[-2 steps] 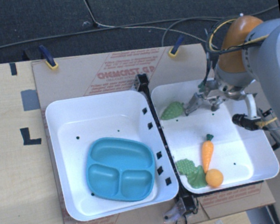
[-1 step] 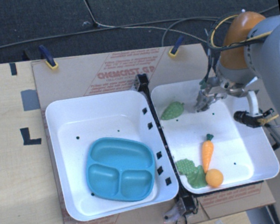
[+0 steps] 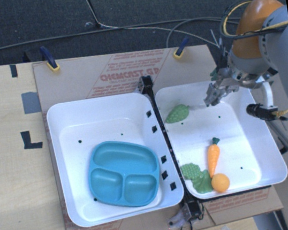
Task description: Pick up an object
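The gripper (image 3: 213, 97) hangs over the far right part of the right bin (image 3: 257, 145), close to that bin's back wall and a little in from its right rim; whether it is wide or narrow cannot be told from this slant, and nothing shows in its grasp; the grey arm (image 3: 263, 49) with its orange band (image 3: 259, 15) rises behind it at the view's right, and cables loop above it toward the back of the bench.

Nearest the gripper, to its left on the bin floor, lies a pale green leaf-shaped toy (image 3: 177, 114), just beside the divider where the two bins meet; a stretch of bare white floor lies between leaf and gripper.

Toward the near edge of the same bin lies a carrot (image 3: 213, 157), orange with a dark green top pointing away from the viewer; its lower end sits near an orange ball (image 3: 220, 182); a darker green leafy piece (image 3: 196, 176) lies against the carrot's left side, close to the divider and the near wall; these three crowd the near left corner, while the right half of the bin floor is open white surface up to the right rim.

The left bin (image 3: 68, 151) holds a blue divided plate (image 3: 123, 173), tilted slightly and set toward the near wall, with free floor along the back and left.

Both bins rest on a cardboard sheet (image 3: 121, 74) held by two clamps at its back edge, upon a wooden bench (image 3: 13, 176).
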Available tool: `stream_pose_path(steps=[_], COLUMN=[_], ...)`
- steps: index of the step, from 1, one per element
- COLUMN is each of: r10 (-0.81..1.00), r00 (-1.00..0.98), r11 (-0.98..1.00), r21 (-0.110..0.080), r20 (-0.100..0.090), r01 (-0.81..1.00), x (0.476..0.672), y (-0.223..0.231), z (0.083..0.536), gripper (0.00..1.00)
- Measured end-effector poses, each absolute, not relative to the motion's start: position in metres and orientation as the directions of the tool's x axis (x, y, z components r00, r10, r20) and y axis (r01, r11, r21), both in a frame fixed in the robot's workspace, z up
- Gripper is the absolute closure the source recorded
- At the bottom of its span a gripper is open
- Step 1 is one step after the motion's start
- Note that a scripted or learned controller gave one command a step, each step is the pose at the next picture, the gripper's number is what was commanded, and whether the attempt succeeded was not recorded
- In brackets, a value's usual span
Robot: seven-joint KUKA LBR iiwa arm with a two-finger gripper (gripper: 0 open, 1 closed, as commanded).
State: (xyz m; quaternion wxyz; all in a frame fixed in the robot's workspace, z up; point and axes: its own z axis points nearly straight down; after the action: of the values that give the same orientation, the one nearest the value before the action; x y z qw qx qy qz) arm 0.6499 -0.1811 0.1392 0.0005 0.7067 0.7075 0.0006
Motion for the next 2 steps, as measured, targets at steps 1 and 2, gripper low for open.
stream_pose_path(steps=[1, 2], r10=[1.0, 1.0], r00=[-0.002, -0.002], r11=[0.002, 0.002], r21=[0.003, 0.003], r20=[0.0, 0.0], r01=[1.0, 1.0], x=[0.65, 0.651], y=[-0.179, -0.179], z=[0.182, 0.216], gripper=[1.0, 1.0])
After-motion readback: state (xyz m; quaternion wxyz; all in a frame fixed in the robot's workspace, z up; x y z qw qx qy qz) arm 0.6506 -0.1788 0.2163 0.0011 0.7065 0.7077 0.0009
